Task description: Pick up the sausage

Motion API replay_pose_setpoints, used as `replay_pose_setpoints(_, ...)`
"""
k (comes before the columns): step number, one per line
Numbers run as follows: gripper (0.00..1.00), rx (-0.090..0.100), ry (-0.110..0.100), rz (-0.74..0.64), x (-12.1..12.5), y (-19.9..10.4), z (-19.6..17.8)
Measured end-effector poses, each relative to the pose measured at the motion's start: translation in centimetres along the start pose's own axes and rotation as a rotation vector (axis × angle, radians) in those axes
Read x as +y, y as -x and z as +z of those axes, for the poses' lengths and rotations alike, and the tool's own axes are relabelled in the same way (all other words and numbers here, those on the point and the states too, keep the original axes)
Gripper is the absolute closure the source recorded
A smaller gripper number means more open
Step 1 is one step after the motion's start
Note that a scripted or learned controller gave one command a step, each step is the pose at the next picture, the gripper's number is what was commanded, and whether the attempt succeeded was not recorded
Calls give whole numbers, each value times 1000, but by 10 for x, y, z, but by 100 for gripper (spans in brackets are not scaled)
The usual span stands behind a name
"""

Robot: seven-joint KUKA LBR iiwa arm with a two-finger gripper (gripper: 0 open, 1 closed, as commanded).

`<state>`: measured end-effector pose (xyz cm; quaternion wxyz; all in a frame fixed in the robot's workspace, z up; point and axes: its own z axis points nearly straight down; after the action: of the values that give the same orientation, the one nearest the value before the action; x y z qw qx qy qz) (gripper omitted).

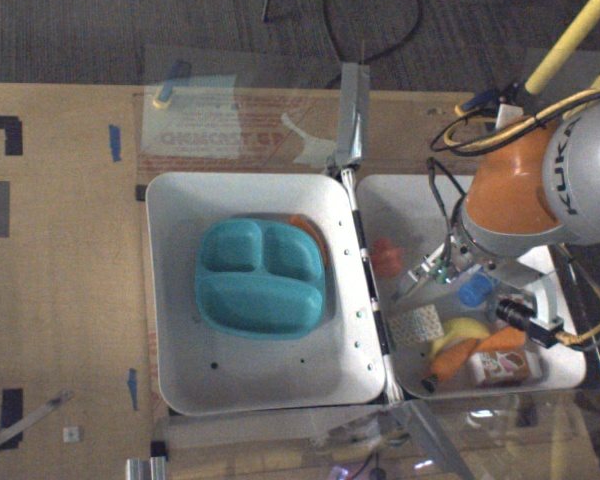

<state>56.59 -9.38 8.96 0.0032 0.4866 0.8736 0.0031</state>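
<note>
The claw point(432, 273) is seen low in the right bin point(570, 373), its grip not to be told, and the sausage point(458, 356), lying below it, is crowded by banana point(462, 330) and bottle point(505, 368), so a neighbour could be caught instead.

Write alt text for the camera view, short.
A grey arm with an orange band reaches from the right over the right white bin, its pincer low among small items: a reddish piece, a yellow item, an orange piece. The left white bin holds a teal divided tray.
</note>
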Motion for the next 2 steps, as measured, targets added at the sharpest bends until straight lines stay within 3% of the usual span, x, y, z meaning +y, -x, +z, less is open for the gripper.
replay_pose_setpoints(1, 100, -6, 7, 9, -1, 5, -12)
replay_pose_setpoints(2, 0, -5, 7, 8, 0, 4, -12)
